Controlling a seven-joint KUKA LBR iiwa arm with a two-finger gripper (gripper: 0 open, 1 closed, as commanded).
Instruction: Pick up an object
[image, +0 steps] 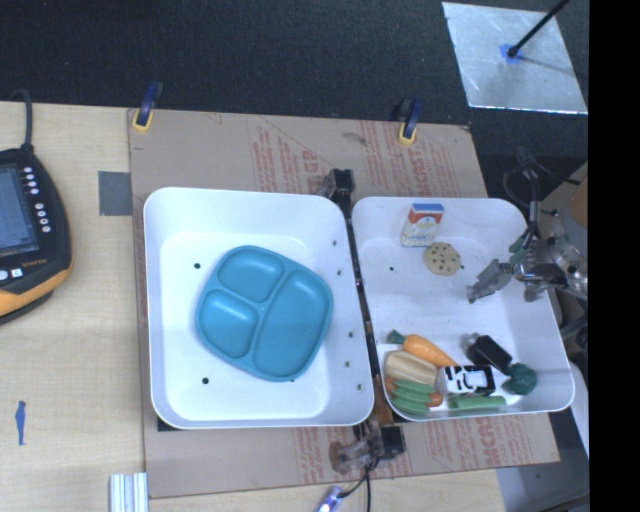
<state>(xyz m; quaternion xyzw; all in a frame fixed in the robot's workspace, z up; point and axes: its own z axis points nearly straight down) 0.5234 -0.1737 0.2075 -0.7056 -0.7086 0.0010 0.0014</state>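
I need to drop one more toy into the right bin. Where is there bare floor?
Bare floor lies in the right white bin's middle, between the round brown cookie and the orange carrot. Its near edge is crowded with toy food.

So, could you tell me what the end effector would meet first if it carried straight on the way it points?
Probably bare floor of the right bin: the end effector points down-left, short of the cookie. Depth is unclear.

The left bin (160, 300) holds a blue plate (264, 312). The right bin (480, 215) holds a small carton (423, 223), a cookie (441, 259), a carrot (430, 350) and more toy food in its near corner. The gripper (492, 280) hangs over the right bin, holding nothing.
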